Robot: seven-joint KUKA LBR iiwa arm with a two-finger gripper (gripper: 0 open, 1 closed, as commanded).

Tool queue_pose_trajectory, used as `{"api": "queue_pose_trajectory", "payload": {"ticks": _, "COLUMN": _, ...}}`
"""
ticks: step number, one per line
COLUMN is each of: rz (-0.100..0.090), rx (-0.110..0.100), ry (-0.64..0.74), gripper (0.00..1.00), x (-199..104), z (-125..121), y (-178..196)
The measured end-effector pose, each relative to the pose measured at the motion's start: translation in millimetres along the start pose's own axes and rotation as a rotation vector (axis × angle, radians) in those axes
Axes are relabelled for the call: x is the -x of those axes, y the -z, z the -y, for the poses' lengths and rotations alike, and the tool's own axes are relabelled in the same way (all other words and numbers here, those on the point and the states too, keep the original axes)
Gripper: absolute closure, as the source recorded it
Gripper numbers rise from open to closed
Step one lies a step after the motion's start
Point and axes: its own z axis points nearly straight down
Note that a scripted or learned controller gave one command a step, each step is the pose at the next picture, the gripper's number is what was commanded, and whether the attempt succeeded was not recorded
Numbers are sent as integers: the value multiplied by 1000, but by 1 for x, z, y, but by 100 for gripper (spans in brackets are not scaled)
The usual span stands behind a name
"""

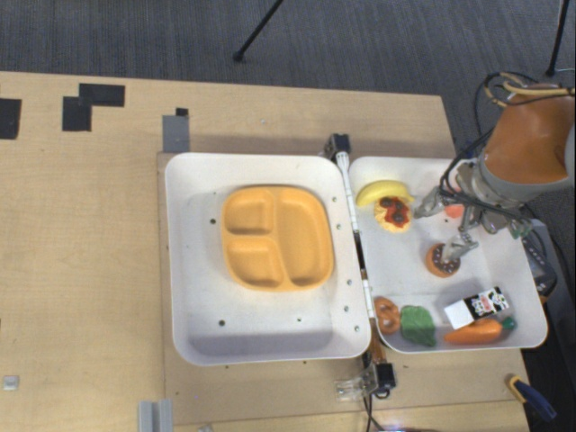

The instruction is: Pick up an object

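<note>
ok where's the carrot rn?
The carrot lies in the right bin, along its near edge toward the right corner, just below the black-and-white carton and right of the green toy.

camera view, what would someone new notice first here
The big yellow divided tray stands out, alone in the left bin. The right bin holds a scatter of toy food: a banana at its far edge, a carrot and a green vegetable at its near edge. The gripper hangs over a small chocolate doughnut.
</note>
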Motion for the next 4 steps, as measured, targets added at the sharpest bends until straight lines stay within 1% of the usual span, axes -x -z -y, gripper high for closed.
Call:
{"api": "queue_pose_trajectory", "payload": {"ticks": 1, "rz": 3, "rx": -5, "ry": -47, "gripper": 0, "x": -14, "z": -33, "y": 2}}
{"api": "queue_pose_trajectory", "payload": {"ticks": 2, "rz": -14, "rx": 12, "ry": 128, "gripper": 0, "x": 56, "z": 15, "y": 5}}
{"api": "queue_pose_trajectory", "payload": {"ticks": 3, "rz": -13, "rx": 8, "ry": 70, "gripper": 0, "x": -9, "z": -15, "y": 0}}
{"api": "queue_pose_trajectory", "payload": {"ticks": 4, "rz": -18, "rx": 11, "ry": -86, "gripper": 0, "x": 44, "z": 52, "y": -6}}
